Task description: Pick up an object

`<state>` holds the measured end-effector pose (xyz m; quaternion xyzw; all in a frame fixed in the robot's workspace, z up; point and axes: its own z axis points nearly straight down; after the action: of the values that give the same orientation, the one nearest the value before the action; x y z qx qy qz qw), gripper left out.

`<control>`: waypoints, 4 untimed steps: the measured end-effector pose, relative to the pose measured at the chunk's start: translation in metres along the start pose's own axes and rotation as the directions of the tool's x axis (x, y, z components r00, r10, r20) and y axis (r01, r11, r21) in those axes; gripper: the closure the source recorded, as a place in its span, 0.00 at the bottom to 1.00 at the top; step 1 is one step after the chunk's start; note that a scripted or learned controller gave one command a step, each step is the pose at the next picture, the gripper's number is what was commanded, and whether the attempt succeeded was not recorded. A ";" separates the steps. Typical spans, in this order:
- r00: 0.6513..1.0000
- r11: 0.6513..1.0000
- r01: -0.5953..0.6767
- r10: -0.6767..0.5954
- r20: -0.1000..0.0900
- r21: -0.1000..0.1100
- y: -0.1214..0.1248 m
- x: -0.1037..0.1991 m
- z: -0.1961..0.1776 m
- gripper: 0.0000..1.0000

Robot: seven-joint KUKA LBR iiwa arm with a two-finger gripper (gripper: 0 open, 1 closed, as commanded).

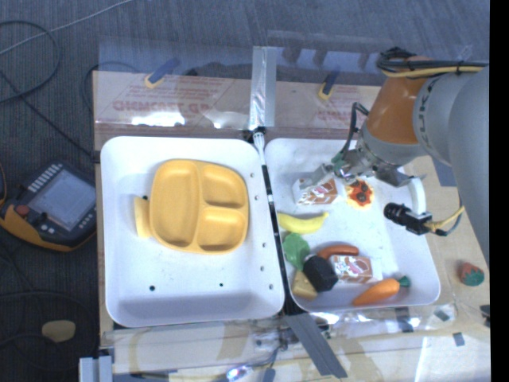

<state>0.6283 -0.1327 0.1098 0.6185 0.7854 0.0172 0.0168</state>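
Right-hand bin's got a small pile of toy food. A white snack packet (pixel 316 191) with red print lies flat toward the upper middle, a little red tomato-ish piece (pixel 360 193) just right of it. Below sits a yellow banana (pixel 302 222), then a green leafy bit (pixel 296 249), a sausage (pixel 337 251), a black block (pixel 320 274), another printed packet (pixel 352 269) and an orange carrot (pixel 377 291) at bottom right.
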 end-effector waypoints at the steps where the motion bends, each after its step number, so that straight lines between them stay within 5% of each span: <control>1: 1.000 1.000 -0.003 0.003 0.012 -0.017 0.005 -0.005 -0.016 1.00; 2: 0.914 0.914 -0.406 0.406 0.017 -0.007 -0.045 0.017 -0.007 1.00; 3: 0.842 0.840 -0.540 0.539 0.027 0.050 -0.025 0.069 -0.072 1.00; 4: 0.841 0.840 -0.540 0.540 0.028 0.049 -0.025 0.069 -0.072 0.00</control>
<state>0.5842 -0.0722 0.1797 0.8149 0.5796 -0.0047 -0.0007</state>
